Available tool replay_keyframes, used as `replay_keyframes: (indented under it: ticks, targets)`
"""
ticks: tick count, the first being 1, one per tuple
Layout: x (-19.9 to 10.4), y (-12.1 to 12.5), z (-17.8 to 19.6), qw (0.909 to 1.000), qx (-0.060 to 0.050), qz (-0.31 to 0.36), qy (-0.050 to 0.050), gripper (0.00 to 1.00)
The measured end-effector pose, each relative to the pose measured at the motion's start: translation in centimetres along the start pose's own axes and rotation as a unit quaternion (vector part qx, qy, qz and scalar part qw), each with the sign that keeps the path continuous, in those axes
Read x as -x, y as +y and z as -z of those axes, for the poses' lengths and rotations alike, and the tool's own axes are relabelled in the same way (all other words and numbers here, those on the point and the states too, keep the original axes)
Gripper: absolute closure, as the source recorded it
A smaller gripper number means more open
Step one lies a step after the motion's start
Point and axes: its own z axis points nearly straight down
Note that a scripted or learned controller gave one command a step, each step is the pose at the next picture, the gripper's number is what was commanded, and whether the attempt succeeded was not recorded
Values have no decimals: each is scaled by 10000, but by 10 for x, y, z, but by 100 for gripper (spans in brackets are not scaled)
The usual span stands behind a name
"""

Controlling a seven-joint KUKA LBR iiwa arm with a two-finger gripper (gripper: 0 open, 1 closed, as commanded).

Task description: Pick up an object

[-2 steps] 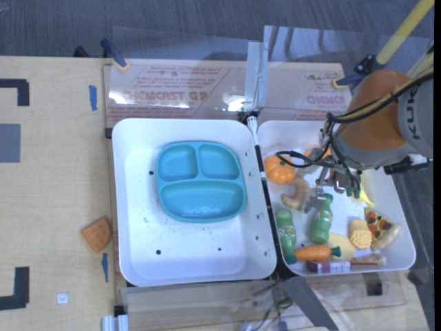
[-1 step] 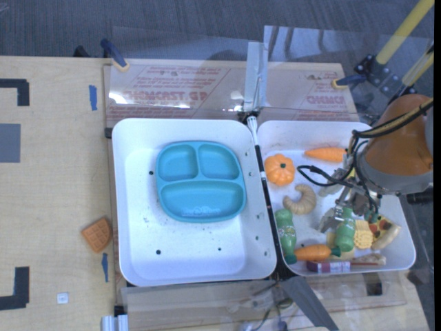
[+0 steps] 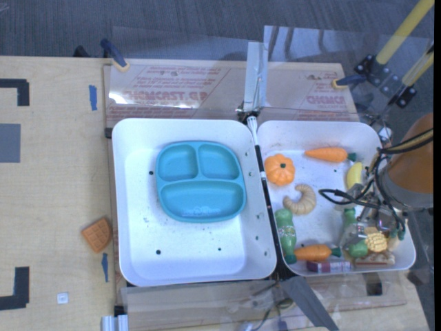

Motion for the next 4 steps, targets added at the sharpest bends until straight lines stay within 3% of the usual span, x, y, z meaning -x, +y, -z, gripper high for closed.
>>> replay_keyframes:
  ticks: [1, 2, 3, 4]
  targets:
    - [52, 21, -1, 9987, -3, -516, -6, 0]
    - [134, 33, -2, 9968, -15, -787, 113, 0]
    - [72, -24, -1, 9929, -13, -1188, 21, 0]
    - [77, -22, 13, 9930, -13, -1176, -59, 100]
